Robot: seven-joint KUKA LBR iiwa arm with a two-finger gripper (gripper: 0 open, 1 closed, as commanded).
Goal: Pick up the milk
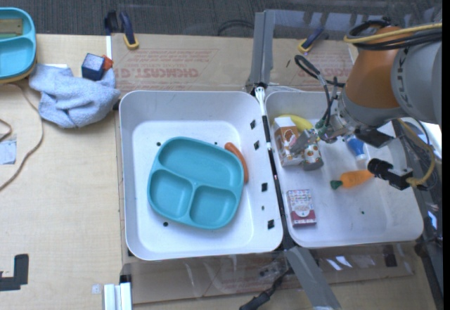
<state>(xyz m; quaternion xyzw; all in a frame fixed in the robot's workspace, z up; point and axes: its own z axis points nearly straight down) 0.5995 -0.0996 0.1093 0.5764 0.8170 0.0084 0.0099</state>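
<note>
Pincer [314, 137]: low in the right bin's far-left corner, touching a brown packet [290, 143]; spread cannot be told.
Milk [302, 207]: small red-and-white carton, flat, near-left of right bin [373, 231].
Right bin also: banana [295, 121], carrot [355, 178].
Left bin [140, 161]: teal divided plate [197, 182], orange piece [238, 159] beside it.

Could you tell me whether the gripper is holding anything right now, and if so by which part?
It cannot be told: the gripper sits low over the milk carton in the right bin, but any grasp is hidden.
</note>
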